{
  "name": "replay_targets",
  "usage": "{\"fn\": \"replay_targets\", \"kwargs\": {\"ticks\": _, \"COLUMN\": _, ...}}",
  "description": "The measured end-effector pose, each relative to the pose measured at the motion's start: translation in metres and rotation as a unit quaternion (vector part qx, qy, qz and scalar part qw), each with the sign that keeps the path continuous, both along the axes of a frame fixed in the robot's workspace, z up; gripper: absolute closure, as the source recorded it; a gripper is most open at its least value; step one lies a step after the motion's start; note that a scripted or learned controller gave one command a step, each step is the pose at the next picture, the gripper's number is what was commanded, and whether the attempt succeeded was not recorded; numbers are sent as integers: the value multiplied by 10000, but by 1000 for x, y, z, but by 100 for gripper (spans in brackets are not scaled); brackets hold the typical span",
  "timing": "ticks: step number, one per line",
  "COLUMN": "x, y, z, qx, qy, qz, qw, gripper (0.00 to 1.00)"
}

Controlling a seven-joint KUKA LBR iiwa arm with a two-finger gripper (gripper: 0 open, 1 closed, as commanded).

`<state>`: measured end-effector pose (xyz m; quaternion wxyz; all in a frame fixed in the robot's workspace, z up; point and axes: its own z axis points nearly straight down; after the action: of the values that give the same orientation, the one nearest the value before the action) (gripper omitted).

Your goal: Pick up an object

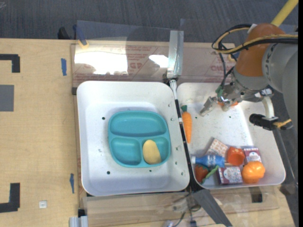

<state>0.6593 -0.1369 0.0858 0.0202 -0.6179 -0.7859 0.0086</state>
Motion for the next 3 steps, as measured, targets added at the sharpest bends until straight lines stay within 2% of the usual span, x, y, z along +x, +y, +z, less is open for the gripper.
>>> {"fn": "replay_targets", "kwargs": {"ticks": 1, "x": -1, "y": -12, "z": 0, "qx": -61, "qy": -167, "qz": -840, "qw": 9963, "gripper": 0}}
{"fn": "replay_targets", "kwargs": {"ticks": 2, "x": 4, "y": -28, "z": -1, "qx": -44, "qy": -118, "qz": -566, "qw": 9983, "gripper": 0}}
{"fn": "replay_targets", "kwargs": {"ticks": 3, "x": -28, "y": 7, "z": 0, "qx": -72, "qy": -217, "qz": -1000, "qw": 9947, "gripper": 0}}
